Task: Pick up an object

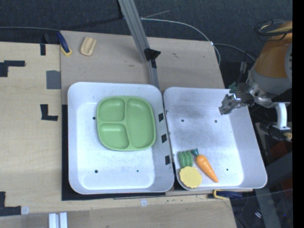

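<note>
While pincer (pixel 227 105) hovers, state unclear, orange carrot (pixel 207 168) with green top lies in right bin (pixel 247 141).

Even, diffuse overhead light keeps shadows faint. The white bins (pixel 209 103) look bright but not blown out, the table (pixel 28 127) evenly lit. The picture is soft and slightly grainy, darkest along the top.

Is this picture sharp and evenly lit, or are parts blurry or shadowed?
Camera view: light is soft and even, with no harsh glare on the white bins; the plate and carrot read clearly though slightly soft; the gripper is small and fuzzy; the dark floor at the top shows little detail.
</note>
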{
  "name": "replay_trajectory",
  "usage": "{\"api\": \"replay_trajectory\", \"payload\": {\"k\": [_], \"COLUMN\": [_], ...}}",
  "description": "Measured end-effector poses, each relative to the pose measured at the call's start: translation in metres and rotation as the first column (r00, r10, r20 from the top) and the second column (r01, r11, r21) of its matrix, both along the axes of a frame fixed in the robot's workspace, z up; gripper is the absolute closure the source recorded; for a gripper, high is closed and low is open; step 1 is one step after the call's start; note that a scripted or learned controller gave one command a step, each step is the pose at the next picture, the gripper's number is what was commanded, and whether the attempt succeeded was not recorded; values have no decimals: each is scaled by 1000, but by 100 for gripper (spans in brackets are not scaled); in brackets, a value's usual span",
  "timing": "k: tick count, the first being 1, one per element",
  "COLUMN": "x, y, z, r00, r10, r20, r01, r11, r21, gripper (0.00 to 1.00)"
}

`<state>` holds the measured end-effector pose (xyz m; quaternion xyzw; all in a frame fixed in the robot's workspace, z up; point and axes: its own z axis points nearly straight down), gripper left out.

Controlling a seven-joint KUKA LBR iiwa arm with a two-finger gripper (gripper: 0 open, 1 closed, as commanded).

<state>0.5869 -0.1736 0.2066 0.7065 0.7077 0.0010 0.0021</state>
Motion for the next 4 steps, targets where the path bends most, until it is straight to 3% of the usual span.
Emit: {"api": "replay_trajectory", "payload": {"k": [2,4], "x": [-8,-33], "y": [118,229], "z": [21,7], "r00": [1000,1000], "r10": [6,6], "r20": [-5,-8], "r01": [-6,-6], "r11": [1000,1000], "r21": [4,3], "gripper": [100,100]}}
